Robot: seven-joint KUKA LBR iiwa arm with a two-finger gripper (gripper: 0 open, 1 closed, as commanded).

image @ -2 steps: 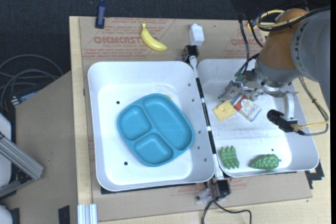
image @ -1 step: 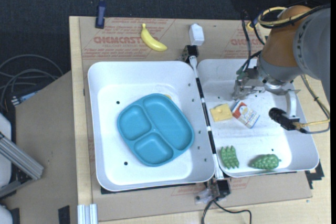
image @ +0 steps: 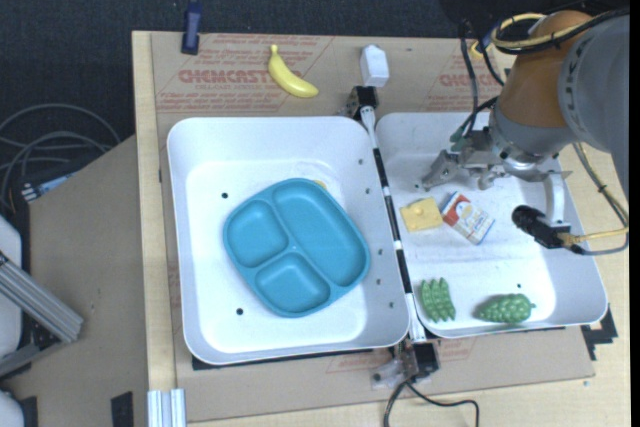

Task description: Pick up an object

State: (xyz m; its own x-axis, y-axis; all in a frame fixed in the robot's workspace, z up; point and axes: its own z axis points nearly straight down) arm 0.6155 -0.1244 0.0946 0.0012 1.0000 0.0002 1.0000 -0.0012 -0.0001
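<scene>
The grey two-finger gripper [image: 455,165] hangs low over the right shallow white bin [image: 580,285], its fingers spread and gripping nothing, just above the small red-and-white carton [image: 467,217] that lies beside the yellow cheese-like wedge [image: 421,215]. To do this well, it should centre over the carton, align the fingers across its narrow sides, descend fully, then close before lifting, keeping clear of the wedge

Beyond my bins, a yellow banana [image: 291,76] lies on the cardboard sheet [image: 240,75] at upper centre; a small blue object [image: 192,27] sits at its upper-left corner.
</scene>
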